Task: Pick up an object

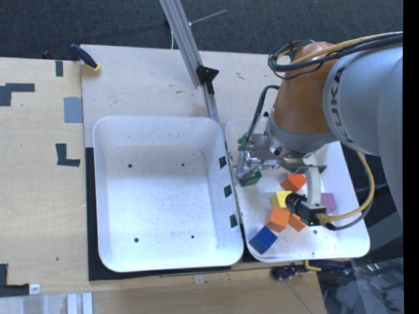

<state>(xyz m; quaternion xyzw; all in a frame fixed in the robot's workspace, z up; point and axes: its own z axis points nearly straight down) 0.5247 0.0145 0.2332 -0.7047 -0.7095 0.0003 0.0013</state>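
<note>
Grey KUKA arm (340, 90) with orange band, over the right shallow white bin (347, 237). Metal claw (247, 167) (at 9 o'clock in the bin) grips a small green block (250, 179); blue cube (263, 239) at 6 o'clock.

The arm (366, 97) is a thick, rounded grey casting with a smooth matte shell, and dark lettering runs down its flank just beside the orange band (304, 90). That band is a broad glossy collar, bulging like a barrel, set above the wrist. Yellow and black cables loop over the top of the band, and another yellow cable curves down below it to a small black connector block. Below the band sits a paler grey wrist flange — ringed and stepped. The gripper (249, 165) beneath the flange is bare silvery metal with small greenish parts.
</note>
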